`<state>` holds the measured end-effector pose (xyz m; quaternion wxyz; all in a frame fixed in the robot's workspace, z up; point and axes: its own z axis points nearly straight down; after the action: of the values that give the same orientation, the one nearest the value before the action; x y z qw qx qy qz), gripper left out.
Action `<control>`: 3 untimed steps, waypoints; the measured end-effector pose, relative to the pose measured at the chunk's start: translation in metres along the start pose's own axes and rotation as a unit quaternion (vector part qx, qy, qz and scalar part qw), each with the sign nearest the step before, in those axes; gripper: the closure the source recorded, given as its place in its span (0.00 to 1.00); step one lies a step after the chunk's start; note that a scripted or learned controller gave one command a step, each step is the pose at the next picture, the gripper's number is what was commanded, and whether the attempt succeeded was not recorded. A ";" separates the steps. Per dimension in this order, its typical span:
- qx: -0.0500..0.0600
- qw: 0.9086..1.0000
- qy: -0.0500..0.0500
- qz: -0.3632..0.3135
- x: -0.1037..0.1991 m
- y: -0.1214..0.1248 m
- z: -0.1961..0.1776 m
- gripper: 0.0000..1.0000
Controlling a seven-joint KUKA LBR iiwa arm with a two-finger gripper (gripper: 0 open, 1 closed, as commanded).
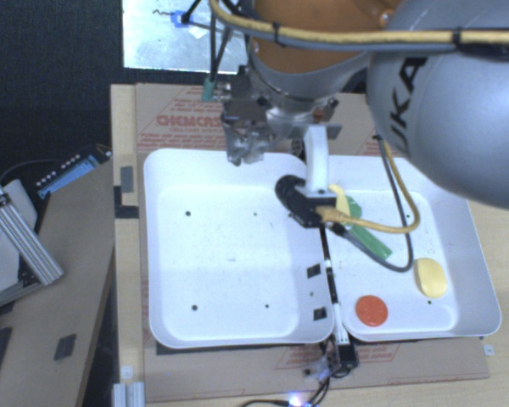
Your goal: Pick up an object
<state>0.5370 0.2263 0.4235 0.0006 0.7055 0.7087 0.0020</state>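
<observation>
Text: black letters "UKA" on grey arm casing [400,108], upper right | red print "CHEMCRAS…", partly legible, on cardboard sheet [182,119] above left bin

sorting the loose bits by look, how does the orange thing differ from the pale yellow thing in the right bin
Colour: the orange piece is a strong red-orange; the yellow piece is pale and soft-toned.
Shape: the orange piece looks like a flat round disc; the yellow piece is an elongated oval.
Place: the orange piece lies near the right bin's front edge, close to the divider; the yellow piece lies further right and back.
Both are small, lying loose on the bin floor, apart from each other.
</observation>
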 end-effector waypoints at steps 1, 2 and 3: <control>-0.001 1.000 0.000 -0.001 0.008 0.022 -0.017 1.00; 0.000 1.000 -0.001 0.002 0.008 0.046 -0.027 1.00; 0.000 1.000 -0.001 0.002 0.008 0.060 -0.027 1.00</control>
<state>0.5967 0.2341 0.4509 0.0009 0.7067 0.7076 0.0012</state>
